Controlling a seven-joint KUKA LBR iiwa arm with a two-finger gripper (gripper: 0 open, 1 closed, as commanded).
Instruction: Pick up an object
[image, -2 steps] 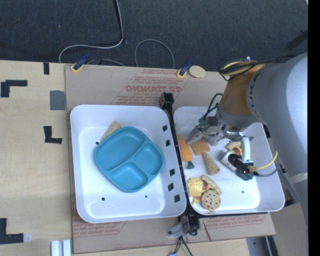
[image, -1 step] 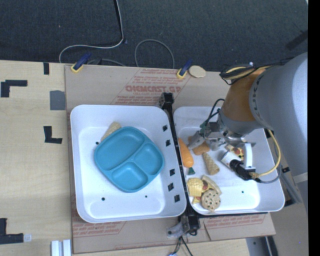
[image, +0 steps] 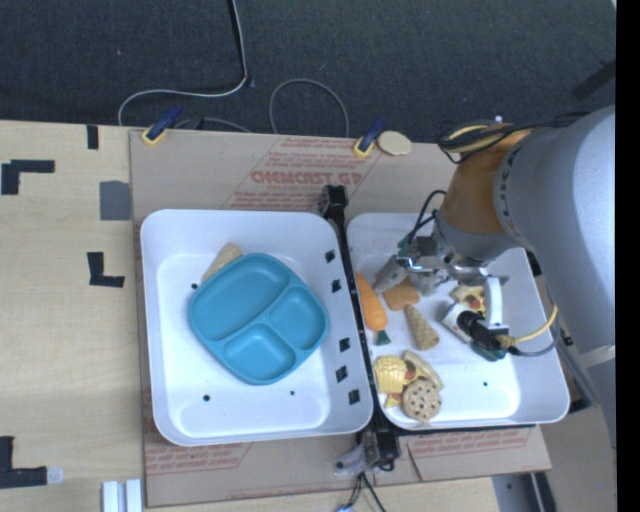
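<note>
Claw (image: 403, 272) spread above carrot (image: 372, 305), right bin (image: 500, 405)

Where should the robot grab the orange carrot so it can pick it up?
Probably across the middle of the carrot, coming straight down from above. It lies flat and long in the right bin, close beside the divider wall, so the fingers should close across its narrow width. The gripper hangs just above and right of it.
</note>
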